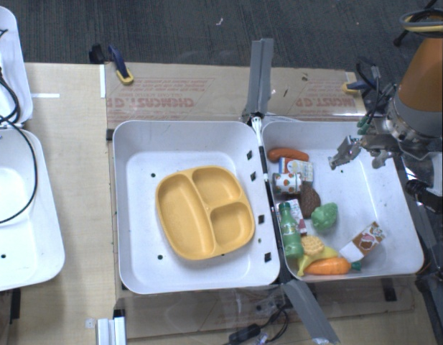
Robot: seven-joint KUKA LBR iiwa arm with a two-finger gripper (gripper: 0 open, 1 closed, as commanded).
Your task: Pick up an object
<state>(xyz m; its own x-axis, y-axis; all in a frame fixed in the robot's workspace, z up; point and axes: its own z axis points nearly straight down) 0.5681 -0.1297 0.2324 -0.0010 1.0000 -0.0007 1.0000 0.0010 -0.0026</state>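
The toys sit packed close along the left side of the right bin (393, 214), so a grab could bump two together and catch none. The arm (422, 77) hangs over the bin's top right. Its gripper (359, 153) looks spread apart, holding nothing.

Dark grey carpet floor (207, 13) lies behind the pale wooden bench (70, 99) under even light.
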